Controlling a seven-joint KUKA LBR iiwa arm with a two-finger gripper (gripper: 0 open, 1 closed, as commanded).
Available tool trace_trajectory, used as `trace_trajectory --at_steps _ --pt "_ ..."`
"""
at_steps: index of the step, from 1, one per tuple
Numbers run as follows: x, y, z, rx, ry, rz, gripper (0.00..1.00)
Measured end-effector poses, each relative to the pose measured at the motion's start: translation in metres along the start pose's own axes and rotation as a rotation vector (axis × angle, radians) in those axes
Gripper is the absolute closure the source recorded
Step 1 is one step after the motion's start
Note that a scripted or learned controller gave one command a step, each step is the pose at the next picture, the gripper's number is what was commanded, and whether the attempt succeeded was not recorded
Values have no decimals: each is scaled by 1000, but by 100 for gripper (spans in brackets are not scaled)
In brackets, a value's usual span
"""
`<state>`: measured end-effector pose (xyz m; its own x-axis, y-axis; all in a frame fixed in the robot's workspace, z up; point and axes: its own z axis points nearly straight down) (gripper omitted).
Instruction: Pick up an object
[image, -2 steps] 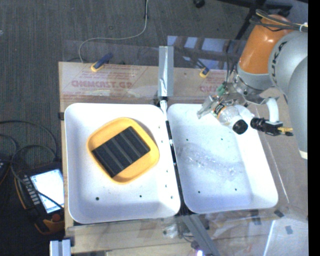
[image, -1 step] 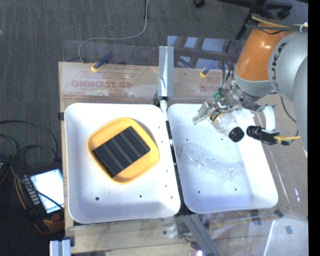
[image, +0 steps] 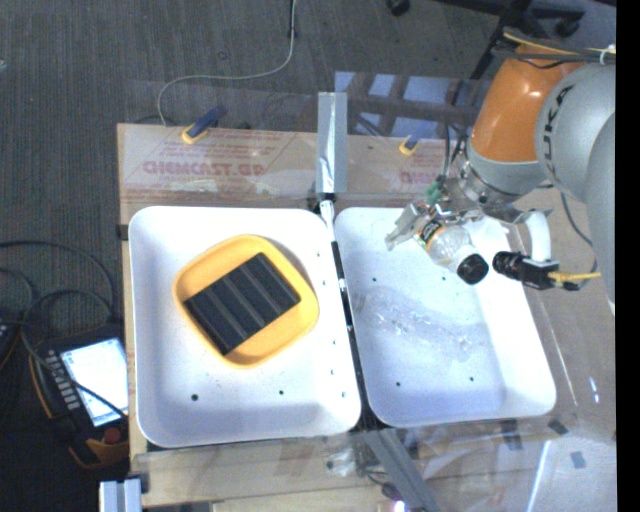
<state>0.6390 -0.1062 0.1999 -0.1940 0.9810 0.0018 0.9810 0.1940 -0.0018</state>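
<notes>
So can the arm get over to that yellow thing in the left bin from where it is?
Probably yes: the yellow object lies alone and uncovered in the left bin; the gripper is over the right bin.

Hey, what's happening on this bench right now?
A grey and orange robot arm reaches in over the right bin, its gripper near that bin's far edge. Whether it holds anything is unclear. A yellow object with a black ribbed top lies in the left bin, untouched.

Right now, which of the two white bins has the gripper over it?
The right-hand bin, the one nearer the arm. The gripper hangs over its far end, while the left bin holds a yellow object with a dark ribbed top.
</notes>
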Motion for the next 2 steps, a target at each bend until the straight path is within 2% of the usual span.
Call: trace_trajectory --at_steps 1,2 --pt "-50 18 27 1 -4 -3 0" --pt "-100 10 92 1 -4 -45 0"
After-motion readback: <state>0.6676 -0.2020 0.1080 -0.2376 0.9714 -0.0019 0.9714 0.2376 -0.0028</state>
